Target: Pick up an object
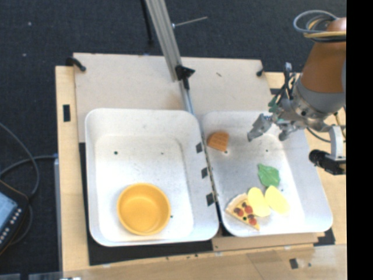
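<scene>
Pick not yet made. Gripper [271, 127] seen above right bin [303, 174], jaws spread, nothing between them. Candidate objects lying in bin: brown piece [218, 140], green piece [268, 174], pizza slice [242, 211].

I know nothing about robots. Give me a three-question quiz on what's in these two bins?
1. True or false: the yellow bowl sits in the left bin.
2. Which lies nearest the gripper? A) pizza slice B) brown bread-like piece C) green leaf-like piece
3. Fill in: the two pale yellow pieces lie in the ___ bin.

Key: 1 true; 2 B; 3 right.
</scene>
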Robot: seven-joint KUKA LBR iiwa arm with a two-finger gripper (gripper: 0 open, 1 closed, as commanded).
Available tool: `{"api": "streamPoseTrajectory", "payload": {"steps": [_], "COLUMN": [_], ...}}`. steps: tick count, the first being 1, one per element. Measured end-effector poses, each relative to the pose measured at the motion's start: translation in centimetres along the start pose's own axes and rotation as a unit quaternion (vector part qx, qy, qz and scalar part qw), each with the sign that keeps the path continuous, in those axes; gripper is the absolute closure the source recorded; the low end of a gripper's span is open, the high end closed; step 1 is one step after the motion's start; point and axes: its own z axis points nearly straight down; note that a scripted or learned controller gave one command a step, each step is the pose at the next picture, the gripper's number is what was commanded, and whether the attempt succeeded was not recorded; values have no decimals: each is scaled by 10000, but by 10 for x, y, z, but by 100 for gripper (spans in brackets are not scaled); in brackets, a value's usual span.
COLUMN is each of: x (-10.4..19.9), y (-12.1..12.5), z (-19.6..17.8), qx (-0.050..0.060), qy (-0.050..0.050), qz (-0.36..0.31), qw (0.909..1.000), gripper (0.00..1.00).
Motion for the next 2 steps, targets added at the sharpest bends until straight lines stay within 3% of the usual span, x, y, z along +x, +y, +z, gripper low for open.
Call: {"api": "streamPoseTrajectory", "payload": {"steps": [1, 2], "x": [0, -4], "y": [0, -1], "z": [0, 63], "qx": [-2, 30], "qy": [3, -7], "qz": [4, 19], "qw": [10000, 10000], "gripper": [0, 0]}}
